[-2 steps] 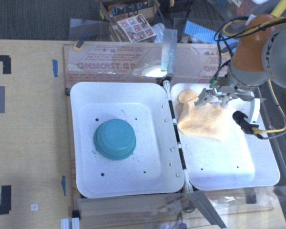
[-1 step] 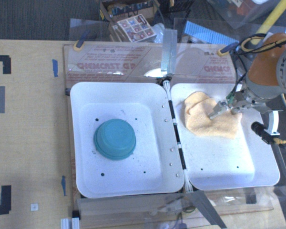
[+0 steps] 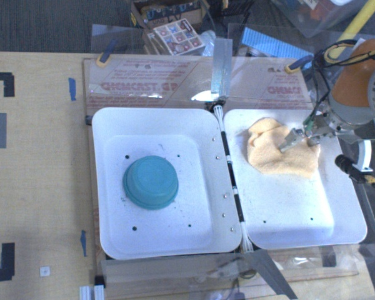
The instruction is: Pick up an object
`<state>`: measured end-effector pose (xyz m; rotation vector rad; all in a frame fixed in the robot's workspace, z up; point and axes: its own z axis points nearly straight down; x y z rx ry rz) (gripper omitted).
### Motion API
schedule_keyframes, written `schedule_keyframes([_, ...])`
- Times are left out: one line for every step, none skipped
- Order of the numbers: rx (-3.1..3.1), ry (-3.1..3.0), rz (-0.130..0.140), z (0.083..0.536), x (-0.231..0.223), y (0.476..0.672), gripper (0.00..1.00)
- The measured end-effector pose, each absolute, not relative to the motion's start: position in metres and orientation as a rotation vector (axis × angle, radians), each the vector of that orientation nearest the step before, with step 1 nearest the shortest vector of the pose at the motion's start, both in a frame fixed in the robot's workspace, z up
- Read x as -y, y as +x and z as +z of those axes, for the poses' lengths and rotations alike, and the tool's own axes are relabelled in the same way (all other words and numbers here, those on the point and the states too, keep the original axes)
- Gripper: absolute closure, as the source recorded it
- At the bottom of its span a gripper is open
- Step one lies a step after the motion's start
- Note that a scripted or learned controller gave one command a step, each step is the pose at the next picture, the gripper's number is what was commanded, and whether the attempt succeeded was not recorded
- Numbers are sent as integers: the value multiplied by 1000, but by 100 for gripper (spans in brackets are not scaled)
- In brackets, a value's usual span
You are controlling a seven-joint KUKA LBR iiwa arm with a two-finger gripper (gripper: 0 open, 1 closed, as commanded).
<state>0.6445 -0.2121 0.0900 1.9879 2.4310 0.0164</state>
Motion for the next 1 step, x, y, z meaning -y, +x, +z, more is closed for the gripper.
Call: schedule_keyframes([-2596, 1760, -4, 90, 166, 668, 0])
